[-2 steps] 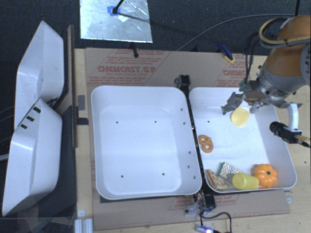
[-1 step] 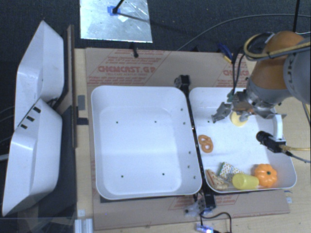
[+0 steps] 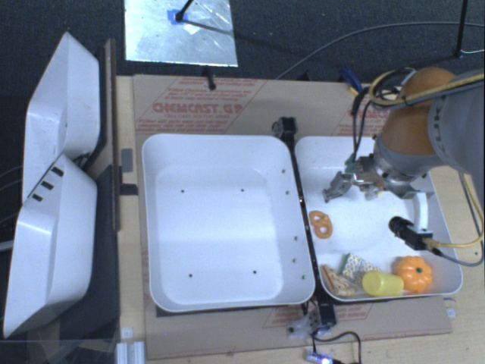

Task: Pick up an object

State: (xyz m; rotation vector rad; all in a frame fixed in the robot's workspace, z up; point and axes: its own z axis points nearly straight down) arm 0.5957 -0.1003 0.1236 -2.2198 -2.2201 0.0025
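So the grey arm with the orange band (image 3: 413,123) comes in from the right and hangs over the right-hand shallow white plastic bin (image 3: 318,152), with its metal two-finger claw (image 3: 350,184) sitting above the upper middle of that bin. The fingers look spread apart a bit and there's nothing between them, so it's not holding anything. All the stuff to grab is down in the lower part of that same bin: a small orange pretzel-shaped ring (image 3: 321,224) lies near the left wall, kind of below and left of the claw and apart from it. Along the bottom edge there's a flat tan cracker-looking piece (image 3: 338,280), a crumpled patterned greenish wrapper (image 3: 355,265) just beside it, then a yellow rounded cylinder (image 3: 382,283) touching a little orange pumpkin (image 3: 414,273) in the bottom right corner. The left-hand white bin (image 3: 220,146) sits right next to it on the cardboard-covered surface (image 3: 227,97).
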